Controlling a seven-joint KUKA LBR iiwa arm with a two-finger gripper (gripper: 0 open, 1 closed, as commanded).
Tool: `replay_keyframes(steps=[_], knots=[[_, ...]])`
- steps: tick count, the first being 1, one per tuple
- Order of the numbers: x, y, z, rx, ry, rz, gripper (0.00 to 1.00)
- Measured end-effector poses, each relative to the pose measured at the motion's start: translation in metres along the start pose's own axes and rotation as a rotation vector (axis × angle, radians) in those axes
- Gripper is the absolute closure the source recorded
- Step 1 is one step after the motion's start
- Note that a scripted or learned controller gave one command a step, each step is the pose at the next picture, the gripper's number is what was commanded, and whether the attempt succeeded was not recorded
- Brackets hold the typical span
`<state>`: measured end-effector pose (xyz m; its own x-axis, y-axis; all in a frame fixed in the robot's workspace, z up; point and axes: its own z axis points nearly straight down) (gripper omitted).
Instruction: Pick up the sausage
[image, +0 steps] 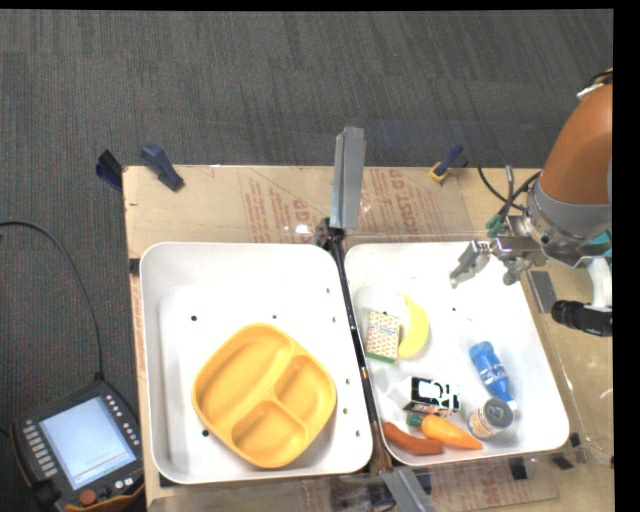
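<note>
Two white bins (160, 300) on cardboard-topped bench (250, 200) w/ grey carpet around; gripper (490, 262) fingers apart, holding nothing.

I can make out red printed lettering on the cardboard sheet (280, 205) under the bins, but it sits upside down and too blurred for me to read, and the small packet (382, 335) carries print too small to read.

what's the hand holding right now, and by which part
Nothing is held. The hand hangs open over the far side of the right bin, with nothing between its fingers. The sausage lies at the bin's near edge, beside the carrot.
</note>
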<state>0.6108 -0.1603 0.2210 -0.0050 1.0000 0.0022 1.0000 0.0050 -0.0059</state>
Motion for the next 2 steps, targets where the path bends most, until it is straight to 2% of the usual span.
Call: replay_keyframes(steps=[1, 2], knots=[[-0.0288, -0.0212, 0.1353, -0.001, 0.0, -0.279, 0.0], [-0.031, -0.0217, 0.1282, 0.001, 0.002, -0.272, 1.0]])
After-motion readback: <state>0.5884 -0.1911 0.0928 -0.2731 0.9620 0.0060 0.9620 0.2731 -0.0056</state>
